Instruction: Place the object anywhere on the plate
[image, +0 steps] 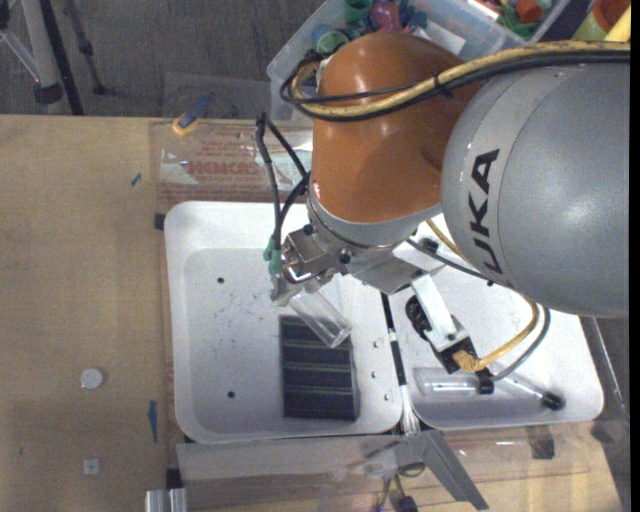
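A: Quick one. Where's the arm?

B: Arm (470, 170) comes in from the right, big grey body with the orange band, hanging over the left bin (200, 300). Gripper (315, 315) sits low over the middle of that bin.

A: Fingers?

B: Clear plastic-looking fingers (325, 322), angled down toward the dark thing. Open or closed, I can't tell from here, the wrist blocks it.

A: Dark thing?

B: Black ribbed rectangular block (318, 370), lying flat on the left bin's floor, toward the near right part. Its top edge is right under the fingertips. Whether they touch it, can't tell.

A: That the object or the plate?

B: Can't say which.

A: Right bin?

B: Right bin (570, 400) is mostly under the arm. Black cable with a yellow connector (465, 358) hangs over it.

A: Else?

B: Clear tub of coloured toys (400, 20) up top, wooden bench (70, 250) all round.
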